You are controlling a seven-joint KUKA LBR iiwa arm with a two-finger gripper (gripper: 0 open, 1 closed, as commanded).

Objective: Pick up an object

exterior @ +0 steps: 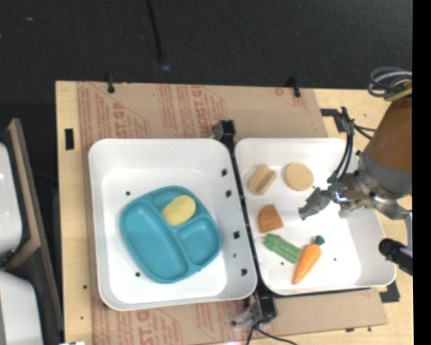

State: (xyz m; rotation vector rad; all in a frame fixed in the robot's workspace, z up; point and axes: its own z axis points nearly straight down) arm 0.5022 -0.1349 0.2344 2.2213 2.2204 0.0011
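Here the grey two-finger gripper [311,205] hangs over the right shallow white bin [359,264]. Its jaws stand a little apart and nothing is between them.

The task names no special object, so I judge by nearness. The small brown toast-like wedge [270,218] lies just beside the jaws, toward the left bin and slightly below them in the view. The orange plastic carrot with a green top [308,259] lies near, below the jaws, with its top end closest to them. The green pickle-like stick [281,247] touches or almost touches the carrot. The round beige cookie-like disc [299,176] and the tan bread-roll piece [261,179] are above the jaws, near.

These look like toy food: probably light, stiff and rather smooth, not fragile. The carrot may roll and slip, so the hold should go across its thick middle. The brown wedge has flat sides, which I think give a safer hold.

Well apart, in the left white bin [108,264], a blue divided plastic plate [154,246] carries a yellow oval piece [178,210].
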